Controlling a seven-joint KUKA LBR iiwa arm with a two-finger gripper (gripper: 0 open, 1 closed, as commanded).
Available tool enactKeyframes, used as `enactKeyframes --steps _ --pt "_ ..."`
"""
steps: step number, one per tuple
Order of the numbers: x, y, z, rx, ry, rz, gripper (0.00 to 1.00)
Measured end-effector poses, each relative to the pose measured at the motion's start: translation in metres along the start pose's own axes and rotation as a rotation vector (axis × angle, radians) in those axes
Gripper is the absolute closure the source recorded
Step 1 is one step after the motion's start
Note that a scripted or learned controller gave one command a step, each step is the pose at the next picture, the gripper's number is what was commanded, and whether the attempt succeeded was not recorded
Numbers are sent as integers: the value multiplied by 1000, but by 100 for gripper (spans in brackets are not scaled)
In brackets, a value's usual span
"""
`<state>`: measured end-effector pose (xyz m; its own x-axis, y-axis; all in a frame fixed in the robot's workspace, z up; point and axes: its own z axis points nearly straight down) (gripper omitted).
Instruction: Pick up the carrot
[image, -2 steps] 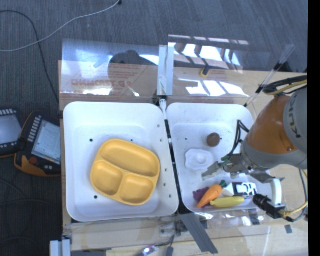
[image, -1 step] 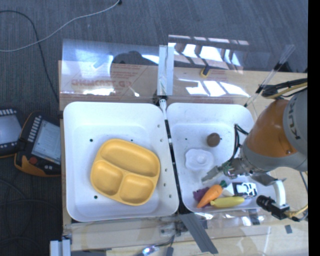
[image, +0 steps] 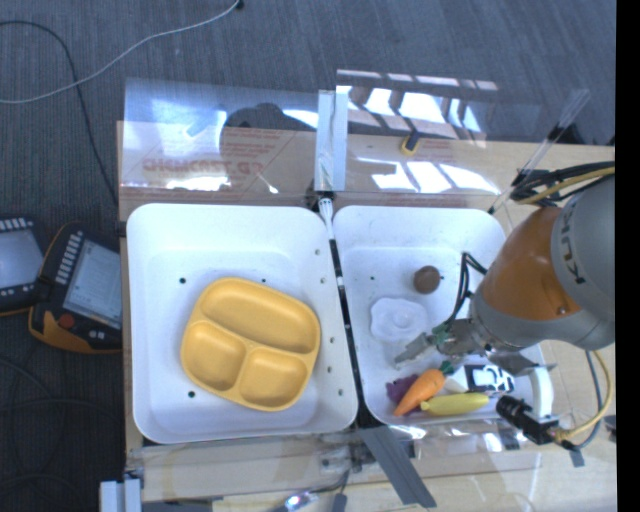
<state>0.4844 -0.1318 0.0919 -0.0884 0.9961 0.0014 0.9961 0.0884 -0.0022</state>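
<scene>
Camera view: hand (image: 432, 345) is hovering, fingers spread, just above-right of the carrot (image: 419, 390), lying diagonally.

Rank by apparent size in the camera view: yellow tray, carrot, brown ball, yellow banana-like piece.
1. Yellow tray, by far the largest.
2. Carrot and yellow banana-like piece look about alike, so no ranking between them.
3. Brown ball, the smallest.
</scene>
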Motion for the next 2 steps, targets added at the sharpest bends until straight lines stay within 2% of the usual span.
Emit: enactKeyframes --steps 1,2 --pt "-1 -1 -29 3 2 -70 0" --pt "7 -1 -15 7 1 -125 0"
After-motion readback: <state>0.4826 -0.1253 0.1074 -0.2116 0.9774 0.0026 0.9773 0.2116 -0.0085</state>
